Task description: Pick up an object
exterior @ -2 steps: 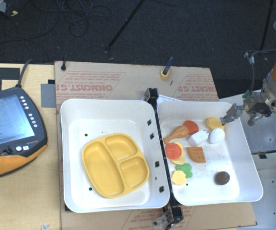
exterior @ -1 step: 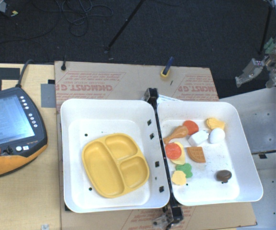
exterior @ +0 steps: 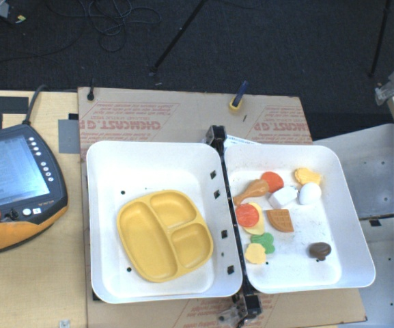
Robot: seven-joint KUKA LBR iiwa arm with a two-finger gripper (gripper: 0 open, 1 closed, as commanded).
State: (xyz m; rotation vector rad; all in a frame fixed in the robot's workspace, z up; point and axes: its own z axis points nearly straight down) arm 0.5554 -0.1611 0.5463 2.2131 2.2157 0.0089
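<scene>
Cardboard-covered surface (exterior: pixel 149 118) carrying two shallow white bins side by side, with a teach pendant (exterior: pixel 16 183) lying off to the left. The left bin (exterior: pixel 101 183) holds one thing, a yellow divided tray (exterior: pixel 164 234), lying flat and slightly askew. The right bin (exterior: pixel 340 203) holds the small toy foods from which we would choose. An orange cone-shaped piece (exterior: pixel 251 190) lies against the divider wall, its tip towards a red-orange ball (exterior: pixel 272 180). A white block (exterior: pixel 283 197) touches a white egg (exterior: pixel 310 193), and a yellow piece (exterior: pixel 307 176) sits just behind them. A red disc (exterior: pixel 248 215) overlaps a pale slice beneath it, a brown wedge (exterior: pixel 280 220) lies just beside it, and a green piece (exterior: pixel 263 242) and a yellow round (exterior: pixel 255 253) touch one another nearer the front. A dark brown lump (exterior: pixel 319 250) lies well apart from the rest. How far the fingers stand open we cannot tell. No object is yet lifted, so we judge the step in hand to be the choice of target and the approach. The flat tray offers little to pinch except its rim. The clustered pieces by the divider risk the fingers landing on a neighbour or striking the wall. We therefore favour the isolated brown lump, or failing that the egg taken from its free side. We would descend vertically with the fingers wide, centre them over the piece, close only near the bin floor, and lift straight up.
</scene>
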